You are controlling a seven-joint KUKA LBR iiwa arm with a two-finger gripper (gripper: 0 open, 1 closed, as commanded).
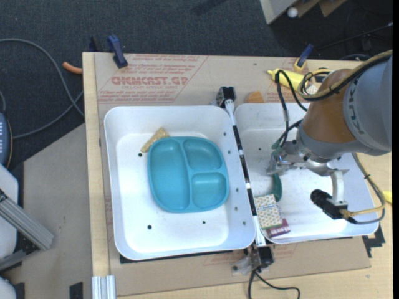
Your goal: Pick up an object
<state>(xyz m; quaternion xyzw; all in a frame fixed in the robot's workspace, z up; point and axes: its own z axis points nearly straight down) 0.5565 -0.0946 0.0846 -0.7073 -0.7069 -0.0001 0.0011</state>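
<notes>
In the camera view our end effector (278, 167) sits low in the right-hand shallow white bin (262, 120), and a dark green slender object (277, 187) hangs at its six o'clock; we cannot tell its opening or whether it grips. We judge the grasp step underway; next, lift straight up and check the object rises, clear of the small patterned paper packet (268, 212) at six o'clock.

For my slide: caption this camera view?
Arm's gripper reaches into right bin; teal tray sits in left bin.
</notes>
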